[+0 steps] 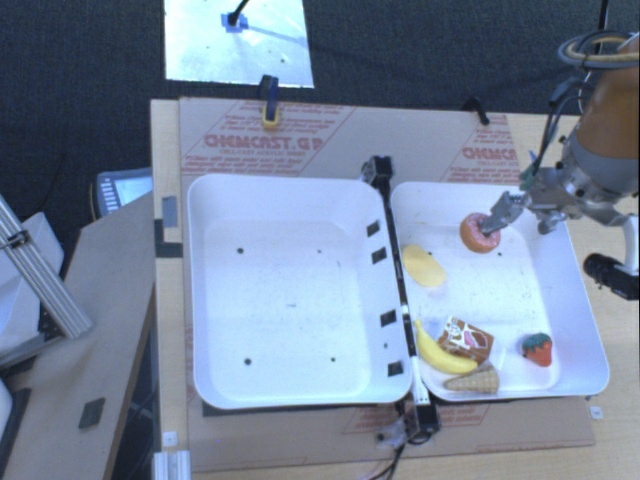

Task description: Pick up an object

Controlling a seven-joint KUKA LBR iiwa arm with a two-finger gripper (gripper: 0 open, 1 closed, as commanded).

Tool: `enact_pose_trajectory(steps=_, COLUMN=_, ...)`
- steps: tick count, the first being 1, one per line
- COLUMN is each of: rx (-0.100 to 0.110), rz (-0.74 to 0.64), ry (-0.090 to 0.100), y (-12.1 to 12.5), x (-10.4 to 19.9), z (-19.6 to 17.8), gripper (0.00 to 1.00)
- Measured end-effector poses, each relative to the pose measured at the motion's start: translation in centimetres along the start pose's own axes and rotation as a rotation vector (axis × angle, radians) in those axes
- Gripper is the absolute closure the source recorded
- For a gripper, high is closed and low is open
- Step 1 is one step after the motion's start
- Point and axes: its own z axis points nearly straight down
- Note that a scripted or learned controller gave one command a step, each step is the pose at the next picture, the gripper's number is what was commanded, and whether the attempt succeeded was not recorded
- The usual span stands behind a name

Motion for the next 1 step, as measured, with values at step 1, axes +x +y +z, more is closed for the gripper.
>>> enact_pose_trajectory(steps=1, rx=0.008, rz=0.002, ry=0.002, y=1.64, x=-0.24, z=11.69, gripper=0.0)
